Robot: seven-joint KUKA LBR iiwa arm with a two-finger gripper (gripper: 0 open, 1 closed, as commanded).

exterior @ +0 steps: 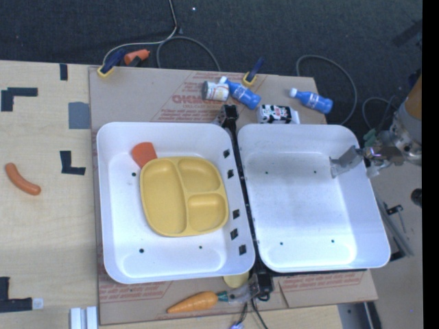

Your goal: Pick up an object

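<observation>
two blue bottles (243,94) show unreadable labels; tool (350,160) grip state i cannot tell.

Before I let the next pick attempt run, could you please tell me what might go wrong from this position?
1. The hand sits at the right bin's far edge, while the yellow plate and orange block lie in the left bin; a descent here would likely grab nothing.
2. Reaching left means crossing the divider between the bins, which the hand could clip.
3. The plate looks wide and flat, so it may slip.
</observation>
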